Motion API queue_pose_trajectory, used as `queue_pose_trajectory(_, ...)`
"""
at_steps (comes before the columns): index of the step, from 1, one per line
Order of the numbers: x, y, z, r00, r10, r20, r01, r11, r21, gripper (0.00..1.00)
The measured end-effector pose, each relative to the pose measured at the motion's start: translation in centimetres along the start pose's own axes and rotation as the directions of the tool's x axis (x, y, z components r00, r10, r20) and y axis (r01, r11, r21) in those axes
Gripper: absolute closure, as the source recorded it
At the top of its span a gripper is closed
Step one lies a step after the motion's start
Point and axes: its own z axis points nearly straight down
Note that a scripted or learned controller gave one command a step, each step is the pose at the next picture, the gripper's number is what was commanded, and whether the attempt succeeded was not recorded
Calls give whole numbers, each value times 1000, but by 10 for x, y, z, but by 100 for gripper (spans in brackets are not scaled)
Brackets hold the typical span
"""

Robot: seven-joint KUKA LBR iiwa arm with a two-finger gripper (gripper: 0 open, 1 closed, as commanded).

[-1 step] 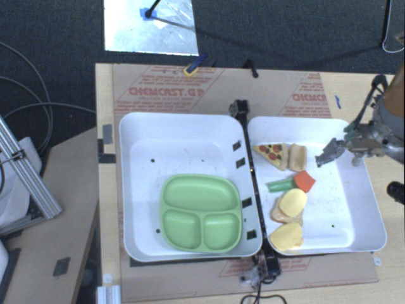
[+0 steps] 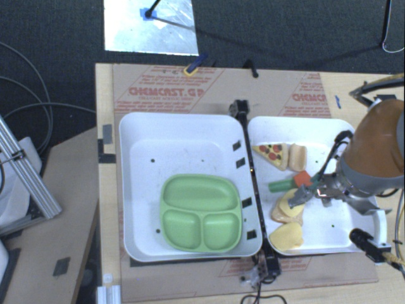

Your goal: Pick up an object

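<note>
Nearest the camera, at the front edge of the right bin (image 2: 329,236), lies a pale yellow toy piece (image 2: 286,236). Just behind it rests a second yellowish piece (image 2: 285,211). My tool (image 2: 302,194) sits low over this second piece, reaching in from the right beneath my grey wrist with its orange band (image 2: 378,143). I cannot tell whether my tool's tips are apart or together, and no object is visibly between them. Just behind the tool lie a small orange piece (image 2: 302,178) and a green stick-shaped piece (image 2: 280,185). Farther back in the same bin, a toy pizza slice (image 2: 271,152) lies touching a tan bread-like piece (image 2: 297,157). Left bin (image 2: 139,138): a green divided plate (image 2: 201,213) with three compartments rests flat near its front. Both bins stand side by side on the brown tabletop (image 2: 164,90).
</note>
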Motion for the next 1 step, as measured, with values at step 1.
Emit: queue_pose_trajectory(1,-2,17,70,1000,2,0,-2,1000,-11,0)
